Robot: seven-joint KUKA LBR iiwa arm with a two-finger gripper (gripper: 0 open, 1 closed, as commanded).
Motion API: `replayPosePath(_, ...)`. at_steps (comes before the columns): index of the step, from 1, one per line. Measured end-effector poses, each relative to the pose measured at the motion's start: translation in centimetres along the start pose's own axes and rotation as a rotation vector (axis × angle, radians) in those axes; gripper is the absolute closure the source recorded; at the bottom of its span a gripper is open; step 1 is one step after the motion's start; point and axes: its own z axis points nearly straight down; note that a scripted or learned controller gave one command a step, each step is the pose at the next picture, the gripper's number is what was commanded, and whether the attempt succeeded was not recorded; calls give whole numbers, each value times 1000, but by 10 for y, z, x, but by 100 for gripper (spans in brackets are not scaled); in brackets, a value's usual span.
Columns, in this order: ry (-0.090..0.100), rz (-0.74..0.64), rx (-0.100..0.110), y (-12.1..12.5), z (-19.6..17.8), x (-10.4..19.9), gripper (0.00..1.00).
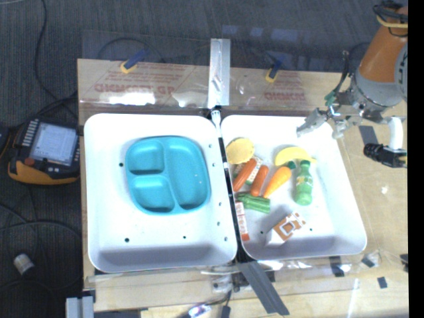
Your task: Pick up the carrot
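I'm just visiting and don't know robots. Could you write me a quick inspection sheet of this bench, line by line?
Surface: two white bins side by side; left bin holds a blue divided plate, right bin holds toy food.
Job's things: carrot lies in the right bin, touching the green bottle.
Clutter: yellow burger-like toy, yellow piece, two more orange pieces, green vegetable, small carton.
Grippers: gripper above the right bin's far right corner, apart from the carrot.
Cables: black cables on the floor, left.
Surroundings: handheld control pendant on dark carpet.

the grey arm's end effector (pixel 319 122) hangs at upper right, holding nothing.
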Motion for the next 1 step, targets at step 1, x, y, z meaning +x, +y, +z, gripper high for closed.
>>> replayPosePath(1,-3,51,0,-44,108,64,0)
